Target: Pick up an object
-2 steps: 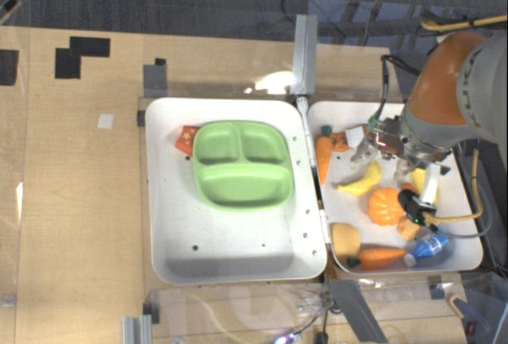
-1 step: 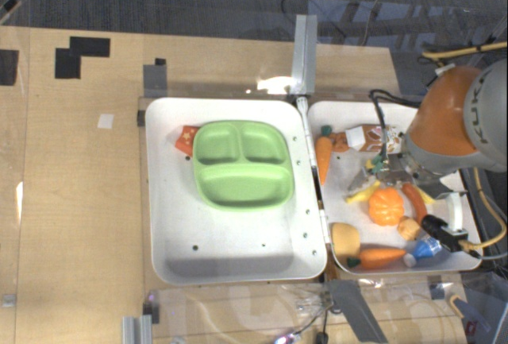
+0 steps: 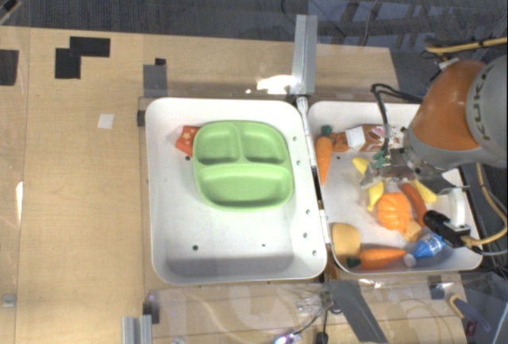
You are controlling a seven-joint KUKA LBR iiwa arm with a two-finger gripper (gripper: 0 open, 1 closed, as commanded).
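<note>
Nearest you, a carrot lies in the right bin. Your gripper hangs above a pumpkin; you cannot tell its opening.

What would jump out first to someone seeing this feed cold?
Probably the green divided plate, lying nearly alone in the left bin with a small red item tucked at its upper-left edge. Next, the right bin, crowded with toy food: an orange pumpkin, carrots, yellow pieces, with the arm's hand down among them.
</note>
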